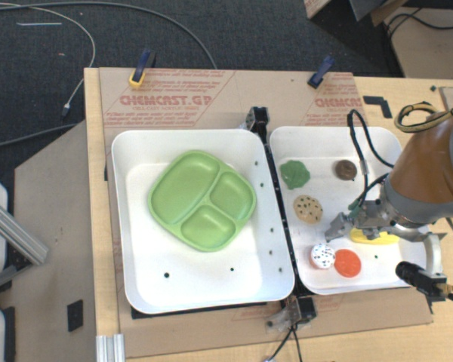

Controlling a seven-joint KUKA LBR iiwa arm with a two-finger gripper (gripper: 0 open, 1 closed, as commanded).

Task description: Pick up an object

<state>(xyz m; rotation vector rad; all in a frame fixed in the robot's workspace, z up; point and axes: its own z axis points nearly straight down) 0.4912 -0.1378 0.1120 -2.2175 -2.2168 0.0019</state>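
The nearest candidate for lifting is judged to be the yellow piece [374,237], which lies in the right bin [317,136] just below the gripper [360,219] and is partly covered by it. From what can be seen it is taken for a small, light toy of stiff plastic, probably smooth and liable to slip; a hold across its narrow width would be advised, though its full outline cannot be made out. Whether the fingers are spread or pressed together cannot be told, since they are seen from above against grey metal, and nothing can be seen held between them.

Close by, an orange ball [348,263] and a white spotted die [323,256] are set touching each other near the bin's front wall. A speckled cookie [308,209] lies toward the bin's left side, a green lump [294,174] behind it, and a brown round thing [346,170] farther right; all look small and light. The brown thing is too small to be identified.

In the left bin [136,277] a green divided plate [202,200] is laid flat. The arm [430,172] is cut off at the right edge, and part of the right bin is hidden beneath it. Both bins rest on the worktop [106,202].
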